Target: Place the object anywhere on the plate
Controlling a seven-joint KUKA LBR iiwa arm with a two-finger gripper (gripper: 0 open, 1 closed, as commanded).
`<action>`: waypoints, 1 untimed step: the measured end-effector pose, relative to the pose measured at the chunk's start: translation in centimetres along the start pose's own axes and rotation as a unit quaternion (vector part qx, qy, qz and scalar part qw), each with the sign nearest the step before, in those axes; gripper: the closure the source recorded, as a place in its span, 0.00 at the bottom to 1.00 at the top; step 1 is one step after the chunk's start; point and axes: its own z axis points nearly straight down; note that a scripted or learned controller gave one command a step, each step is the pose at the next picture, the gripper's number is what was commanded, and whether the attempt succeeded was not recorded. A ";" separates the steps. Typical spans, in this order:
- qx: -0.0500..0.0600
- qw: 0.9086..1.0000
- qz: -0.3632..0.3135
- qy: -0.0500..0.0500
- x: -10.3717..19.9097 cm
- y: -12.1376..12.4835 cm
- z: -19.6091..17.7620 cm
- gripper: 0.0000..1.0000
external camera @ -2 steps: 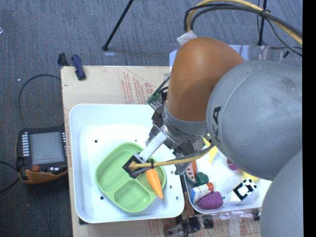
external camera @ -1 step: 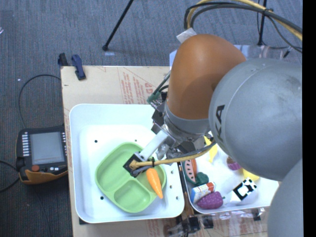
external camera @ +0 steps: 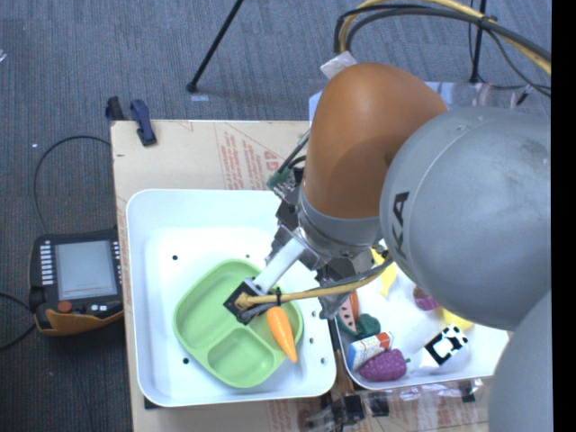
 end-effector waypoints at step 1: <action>0.003 1.000 -0.002 -0.004 0.0 -0.1 -0.7 1.00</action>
